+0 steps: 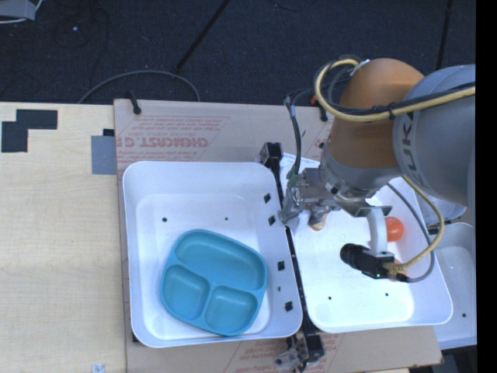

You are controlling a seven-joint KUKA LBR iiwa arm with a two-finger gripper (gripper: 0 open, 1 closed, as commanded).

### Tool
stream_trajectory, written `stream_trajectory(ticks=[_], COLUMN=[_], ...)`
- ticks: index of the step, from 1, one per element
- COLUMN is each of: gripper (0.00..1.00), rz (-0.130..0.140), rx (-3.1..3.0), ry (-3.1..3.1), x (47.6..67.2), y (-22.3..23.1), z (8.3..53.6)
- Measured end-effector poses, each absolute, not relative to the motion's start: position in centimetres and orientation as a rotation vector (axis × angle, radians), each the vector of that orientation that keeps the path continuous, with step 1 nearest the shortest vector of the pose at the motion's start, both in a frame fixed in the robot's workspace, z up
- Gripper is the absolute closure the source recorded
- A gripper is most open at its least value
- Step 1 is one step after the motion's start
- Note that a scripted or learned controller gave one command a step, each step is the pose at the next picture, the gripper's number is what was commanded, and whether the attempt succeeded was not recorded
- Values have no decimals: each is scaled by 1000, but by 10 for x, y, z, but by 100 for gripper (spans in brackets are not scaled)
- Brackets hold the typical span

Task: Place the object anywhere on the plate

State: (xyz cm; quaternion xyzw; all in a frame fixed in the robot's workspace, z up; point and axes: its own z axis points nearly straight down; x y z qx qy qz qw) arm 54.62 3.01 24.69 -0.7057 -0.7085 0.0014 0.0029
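While reaching in from the right, hangs as a grey arm (435, 130) with its orange band low over the near-left part of the right bin (365, 309). Carries the gripper (301, 208) just beside the wall shared with the left bin (155, 179), above white floor. Cannot tell whether clenched or released: too much dark hardware and cabling crowded around it. Cannot tell either what the small tan spot just under it is.

Shows the small orange object (394, 228) on the floor of the right bin, to the right of the gripper and apart from it, partly hidden behind a pale bracket of the wrist. Shows the blue plate (213, 280), three-compartment, flat in the left bin toward its front, well apart from the object. Rests both bins on a printed cardboard sheet (194, 138) over the pale bench (54, 247).
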Motion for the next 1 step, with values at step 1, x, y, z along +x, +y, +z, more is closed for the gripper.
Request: stream_trajectory(ticks=[1], gripper=[100], rz=[5], rx=[-2213], ry=[-2223], x=[538], y=[80], z=[232])
